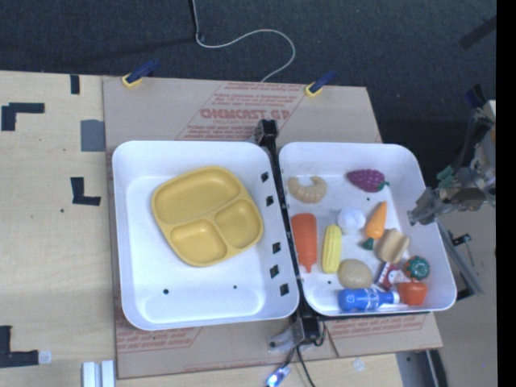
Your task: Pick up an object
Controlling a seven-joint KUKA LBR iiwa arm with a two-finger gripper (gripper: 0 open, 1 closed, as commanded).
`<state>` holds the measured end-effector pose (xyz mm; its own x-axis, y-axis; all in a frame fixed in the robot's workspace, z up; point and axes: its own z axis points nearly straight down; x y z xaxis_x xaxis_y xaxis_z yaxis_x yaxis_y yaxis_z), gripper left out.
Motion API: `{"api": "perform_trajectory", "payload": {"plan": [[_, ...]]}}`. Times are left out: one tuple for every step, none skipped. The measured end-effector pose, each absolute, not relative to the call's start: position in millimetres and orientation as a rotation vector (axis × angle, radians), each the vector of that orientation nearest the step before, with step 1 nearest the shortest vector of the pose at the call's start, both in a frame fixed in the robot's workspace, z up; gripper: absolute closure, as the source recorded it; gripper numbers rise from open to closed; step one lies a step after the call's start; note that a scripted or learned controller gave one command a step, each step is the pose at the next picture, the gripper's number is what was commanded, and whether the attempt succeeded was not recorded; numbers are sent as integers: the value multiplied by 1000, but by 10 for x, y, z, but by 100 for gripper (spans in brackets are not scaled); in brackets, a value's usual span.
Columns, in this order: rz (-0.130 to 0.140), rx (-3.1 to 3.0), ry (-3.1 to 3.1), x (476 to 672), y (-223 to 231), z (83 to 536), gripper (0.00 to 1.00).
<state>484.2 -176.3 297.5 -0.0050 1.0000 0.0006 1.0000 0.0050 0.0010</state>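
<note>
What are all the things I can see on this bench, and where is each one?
bins: 2, white, side by side on a cardboard sheet
divided plate: 1, yellow, in the left bin
croissant: 1, tan, right bin, upper left
grapes: 1 bunch, purple, right bin, top
hot dog: 1, orange-red, right bin, by the left wall
corn cob: 1, yellow, beside the hot dog
carrot: 1, orange, right bin, middle
small white item: 1, white, left of the carrot, too blurred to name
potato: 1, beige, below the corn
bottle: 1, blue, lying by the near wall
clamps: 2, blue and yellow, on the cardboard's far edge
cable: 1, white, on the dark floor beyond
gripper: 1, grey, over the right bin's right rim
</note>
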Motion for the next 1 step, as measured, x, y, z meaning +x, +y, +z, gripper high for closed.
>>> {"api": "perform_trajectory", "payload": {"plan": [[3, 2215, 2226, 4843, -1394, 3324, 100]]}}
